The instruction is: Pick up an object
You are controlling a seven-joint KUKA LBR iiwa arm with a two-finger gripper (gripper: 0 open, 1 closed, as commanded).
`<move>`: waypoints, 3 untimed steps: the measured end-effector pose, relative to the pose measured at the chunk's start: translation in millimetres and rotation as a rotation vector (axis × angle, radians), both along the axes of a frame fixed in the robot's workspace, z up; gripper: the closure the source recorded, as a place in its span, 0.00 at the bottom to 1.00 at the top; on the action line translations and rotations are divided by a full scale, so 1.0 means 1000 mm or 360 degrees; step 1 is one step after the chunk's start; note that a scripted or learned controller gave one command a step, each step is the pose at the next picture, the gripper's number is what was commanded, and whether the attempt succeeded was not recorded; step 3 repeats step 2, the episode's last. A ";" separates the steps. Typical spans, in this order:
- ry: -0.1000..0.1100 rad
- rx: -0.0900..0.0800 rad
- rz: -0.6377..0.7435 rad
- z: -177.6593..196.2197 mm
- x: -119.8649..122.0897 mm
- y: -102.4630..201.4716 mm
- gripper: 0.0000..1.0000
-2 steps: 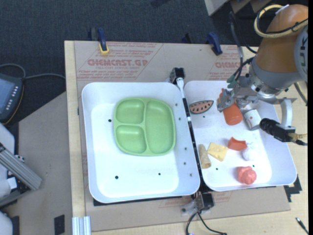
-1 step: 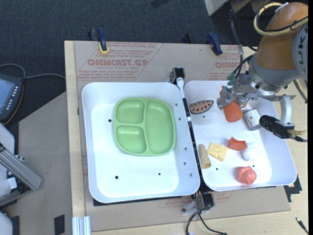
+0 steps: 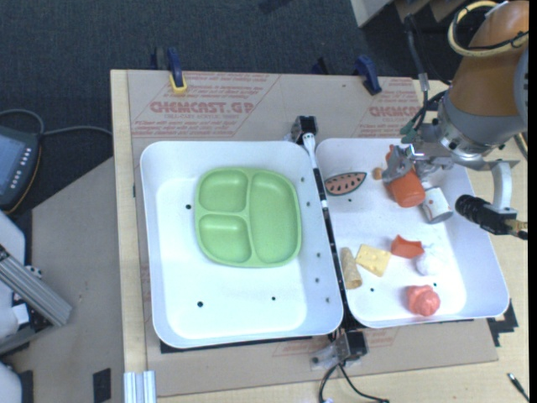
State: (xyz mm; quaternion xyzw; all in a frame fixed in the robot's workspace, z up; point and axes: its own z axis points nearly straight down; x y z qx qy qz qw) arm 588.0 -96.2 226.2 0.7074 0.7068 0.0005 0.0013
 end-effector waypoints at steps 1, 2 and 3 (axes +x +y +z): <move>0.0007 0.0002 0.0001 -0.005 -0.001 0.001 1.00; 0.0008 0.0004 0.0004 0.002 -0.015 0.015 1.00; 0.0008 0.0004 0.0004 0.002 -0.015 0.015 1.00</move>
